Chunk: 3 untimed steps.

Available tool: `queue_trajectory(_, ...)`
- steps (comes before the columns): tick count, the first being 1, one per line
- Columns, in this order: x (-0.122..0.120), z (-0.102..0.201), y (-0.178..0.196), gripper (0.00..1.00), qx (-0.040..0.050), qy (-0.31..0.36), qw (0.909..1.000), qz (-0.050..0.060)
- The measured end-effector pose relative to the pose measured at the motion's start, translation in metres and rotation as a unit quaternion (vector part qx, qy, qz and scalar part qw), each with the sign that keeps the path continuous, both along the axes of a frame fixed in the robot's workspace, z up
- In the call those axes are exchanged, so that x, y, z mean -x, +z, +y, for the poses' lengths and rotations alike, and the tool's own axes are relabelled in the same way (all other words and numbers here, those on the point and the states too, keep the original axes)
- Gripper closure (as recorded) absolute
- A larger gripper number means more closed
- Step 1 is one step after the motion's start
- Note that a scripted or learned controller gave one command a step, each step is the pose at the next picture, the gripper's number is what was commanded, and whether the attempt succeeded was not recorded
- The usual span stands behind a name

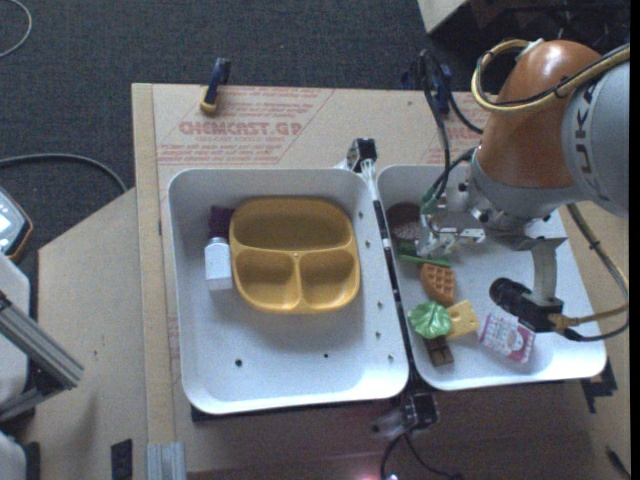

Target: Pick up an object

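Over the right bin (585,363) the gripper (437,240) hung low beside a brown disc (403,220), just above the waffle (438,281); I could not tell its state. Left bin (190,298) held a yellow tray (294,253).

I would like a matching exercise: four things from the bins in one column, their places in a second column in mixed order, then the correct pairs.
Things:
1. yellow divided tray
2. small white bottle
3. waffle piece
4. pink carton

Places:
A. right bin, near its front right corner
B. middle of the left bin
C. right bin, just below the end effector
D. left bin, against the tray's left side

Pairs: 1-B, 2-D, 3-C, 4-A
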State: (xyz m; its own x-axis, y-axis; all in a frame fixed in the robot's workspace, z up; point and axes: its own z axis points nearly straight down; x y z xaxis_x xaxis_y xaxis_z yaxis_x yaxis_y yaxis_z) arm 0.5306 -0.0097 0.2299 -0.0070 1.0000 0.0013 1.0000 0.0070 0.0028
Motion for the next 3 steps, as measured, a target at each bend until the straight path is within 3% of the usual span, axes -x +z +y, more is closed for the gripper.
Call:
queue_trajectory(1,0.004,0.061,-0.011,1.0,-0.0006,0.0,1.0,0.003)
queue_trajectory(2,0.002,0.063,-0.014,1.0,0.0005,-0.003,1.0,0.003)
queue_trajectory(3,0.016,0.067,-0.011,1.0,0.0003,-0.003,1.0,0.004)
